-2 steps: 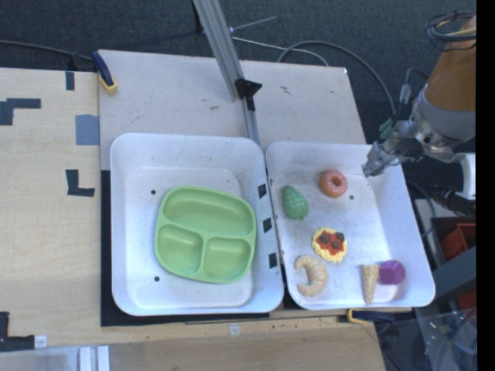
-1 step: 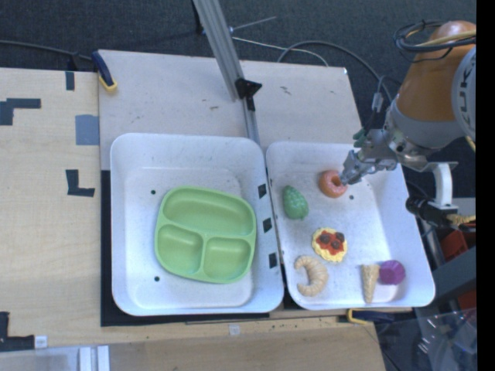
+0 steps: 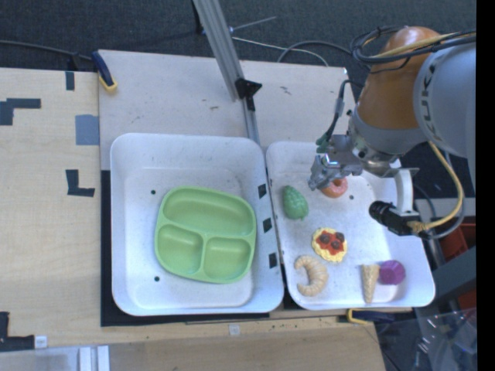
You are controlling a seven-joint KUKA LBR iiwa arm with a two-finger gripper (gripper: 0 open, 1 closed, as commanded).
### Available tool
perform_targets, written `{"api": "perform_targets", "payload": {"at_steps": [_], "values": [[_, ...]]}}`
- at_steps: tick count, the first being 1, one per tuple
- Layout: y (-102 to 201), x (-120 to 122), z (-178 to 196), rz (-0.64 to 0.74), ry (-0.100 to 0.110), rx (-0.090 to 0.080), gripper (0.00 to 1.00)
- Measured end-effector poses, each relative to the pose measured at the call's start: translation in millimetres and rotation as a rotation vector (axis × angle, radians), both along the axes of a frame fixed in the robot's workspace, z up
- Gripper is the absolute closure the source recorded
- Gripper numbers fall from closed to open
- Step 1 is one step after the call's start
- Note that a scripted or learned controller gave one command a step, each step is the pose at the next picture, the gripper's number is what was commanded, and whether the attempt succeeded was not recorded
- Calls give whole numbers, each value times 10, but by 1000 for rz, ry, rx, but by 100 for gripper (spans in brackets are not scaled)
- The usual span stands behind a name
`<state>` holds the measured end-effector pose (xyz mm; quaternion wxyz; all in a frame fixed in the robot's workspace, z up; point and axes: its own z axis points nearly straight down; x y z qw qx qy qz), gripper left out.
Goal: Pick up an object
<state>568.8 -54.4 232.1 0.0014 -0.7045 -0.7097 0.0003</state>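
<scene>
Looking down from the fixed camera, I see the grey arm reaching in from the right and hanging its gripper (image 3: 328,172) low over the back of the right bin (image 3: 352,149). Just under and beside it lies a small red-orange toy fruit (image 3: 336,188), half hidden by the wrist; I cannot tell from here how the claw stands or whether it has anything in it, so I would not call the fruit caught. The likeliest target, to my eye, is that fruit, since it sits closest to the tool. The other pieces in that bin lie apart from it: a green leafy toy (image 3: 294,203) near the dividing wall, a small yellow pizza (image 3: 330,243) in the middle, a tan croissant (image 3: 311,274) toward the front, and a cone (image 3: 370,281) with a purple piece (image 3: 392,271) just beside it in the front corner. The left bin (image 3: 128,207) holds a green divided plate (image 3: 206,233), well away from the arm. As for progress, nothing appears lifted; every toy rests on the bin floor. I judge the reach made and the grasp and lift not yet shown.
</scene>
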Motion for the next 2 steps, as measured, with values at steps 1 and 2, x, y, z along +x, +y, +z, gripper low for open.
{"api": "perform_targets", "payload": {"at_steps": [1, 2], "values": [[578, -24, -113, 0, 1, 0, 100], [1130, -114, 5, 1, -1, 0, 100]]}}
